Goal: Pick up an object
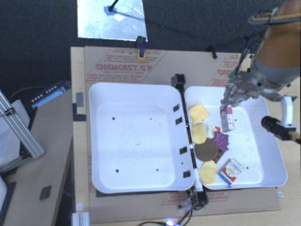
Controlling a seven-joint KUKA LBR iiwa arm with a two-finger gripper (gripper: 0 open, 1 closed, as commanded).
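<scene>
While the arm (277, 46) reaches in from the right of the frame, its fingers (229, 102) hang over the upper part of the right bin (273, 173), and a small pink and white tube (228, 118) hangs upright directly beneath them. The tube's top meets the tips, so it looks pinched there, though the contact point is small and dark and I can't be fully certain how firmly it is gripped.

Down the left side of that bin, close to the divider, runs a loose column of things: a yellow wedge (198, 112) near the top, a second yellow piece (199, 132) just below it, a brown round disc (206, 150) lower still, and another yellow lump (208, 172) at the bottom. A purple clump (221, 141) lies just right of the disc, touching its edge, almost under the tube. Toward the lower right of the bin sits a small white box with red and blue print (231, 170), tilted, near the last yellow lump.

The left bin (101, 102) fills the middle of the frame beside it, both resting on a cardboard sheet (122, 65) on the counter. A shiny metal plate (94, 13) lies at the upper left, and a yellow and blue clamp (140, 48) grips the cardboard's top edge.
</scene>
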